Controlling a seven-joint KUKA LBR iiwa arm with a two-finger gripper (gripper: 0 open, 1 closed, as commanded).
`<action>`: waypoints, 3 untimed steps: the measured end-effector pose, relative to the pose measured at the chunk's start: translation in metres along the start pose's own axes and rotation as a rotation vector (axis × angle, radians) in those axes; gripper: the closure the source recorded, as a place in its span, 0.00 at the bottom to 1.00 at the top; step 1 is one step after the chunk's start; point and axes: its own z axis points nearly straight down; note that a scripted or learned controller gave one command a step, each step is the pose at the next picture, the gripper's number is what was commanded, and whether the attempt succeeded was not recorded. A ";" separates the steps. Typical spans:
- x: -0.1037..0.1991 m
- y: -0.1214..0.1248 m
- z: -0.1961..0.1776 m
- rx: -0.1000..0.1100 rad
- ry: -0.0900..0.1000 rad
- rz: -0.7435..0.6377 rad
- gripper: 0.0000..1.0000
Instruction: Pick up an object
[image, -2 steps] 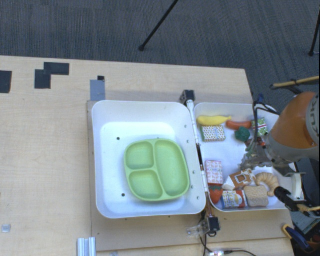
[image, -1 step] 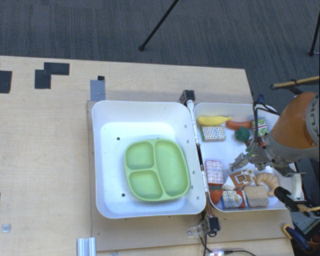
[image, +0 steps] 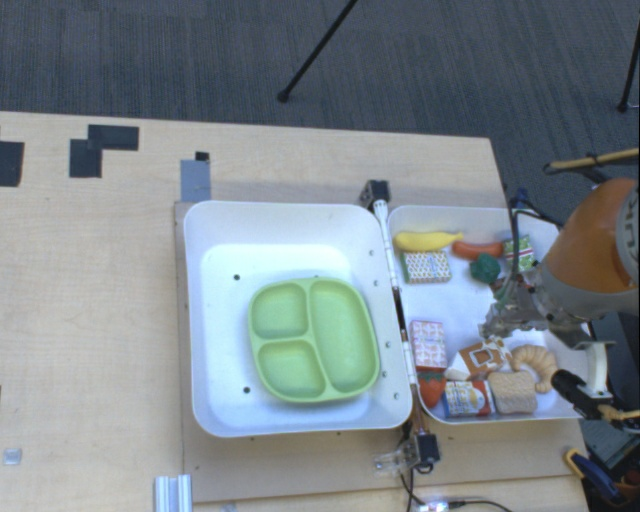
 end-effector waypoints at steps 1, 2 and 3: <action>0.000 0.000 0.000 0.000 0.000 0.000 0.00; 0.041 -0.025 0.017 -0.018 -0.022 0.011 0.00; 0.047 -0.021 0.006 -0.026 -0.014 0.003 1.00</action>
